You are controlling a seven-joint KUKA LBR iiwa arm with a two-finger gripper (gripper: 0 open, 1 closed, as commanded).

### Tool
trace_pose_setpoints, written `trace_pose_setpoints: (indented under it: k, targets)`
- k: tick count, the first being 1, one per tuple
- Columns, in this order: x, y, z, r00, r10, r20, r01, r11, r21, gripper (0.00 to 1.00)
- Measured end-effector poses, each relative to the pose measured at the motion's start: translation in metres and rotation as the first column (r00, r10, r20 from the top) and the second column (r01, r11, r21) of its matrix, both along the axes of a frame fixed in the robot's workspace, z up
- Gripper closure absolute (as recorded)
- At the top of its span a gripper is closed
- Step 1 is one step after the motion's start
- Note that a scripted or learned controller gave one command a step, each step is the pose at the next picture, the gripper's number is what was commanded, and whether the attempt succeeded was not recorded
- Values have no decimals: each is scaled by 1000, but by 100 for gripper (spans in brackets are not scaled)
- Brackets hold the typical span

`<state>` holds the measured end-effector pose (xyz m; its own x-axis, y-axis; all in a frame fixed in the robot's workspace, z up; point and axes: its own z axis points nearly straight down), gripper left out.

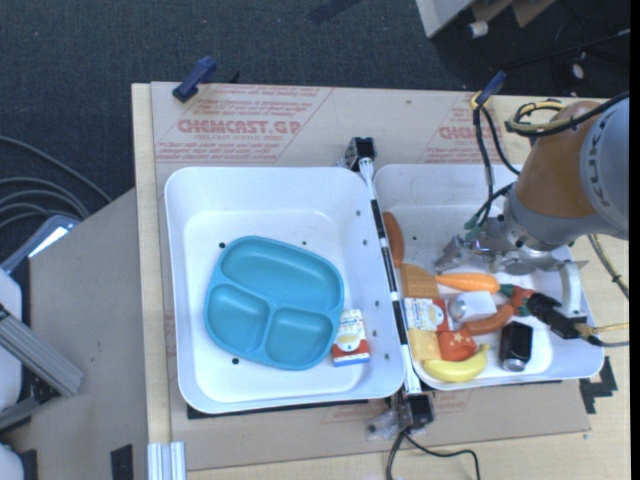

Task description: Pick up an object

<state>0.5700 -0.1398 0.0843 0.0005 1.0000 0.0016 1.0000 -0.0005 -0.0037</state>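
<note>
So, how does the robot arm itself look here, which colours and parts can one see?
The arm is a thick, rounded grey body with a broad orange band above the wrist. Below the band sits a grey metal wrist section carrying the gripper, a silvery mechanism. Thin dark cables run along the arm near the band.

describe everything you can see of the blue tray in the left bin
The blue tray is a light blue divided plate, plastic by its look, with one long compartment and two smaller ones. It lies flat, right side up and turned askew, on the floor of the left bin. A small carton sits at its lower right corner.
</note>
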Motion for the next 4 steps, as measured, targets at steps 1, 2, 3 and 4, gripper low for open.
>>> trace_pose_setpoints:
  k: [1,2,3,4]
  targets:
    - [-28,-2,0,1000,0,0,0,1000,0,0]
    - [-28,-2,10,1000,-1,3,1,1000,-1,100]
    - [-28,-2,10,1000,-1,2,1,1000,-1,0]
    - [-88,-15,0,1000,-1,1,1,1000,-1,0]
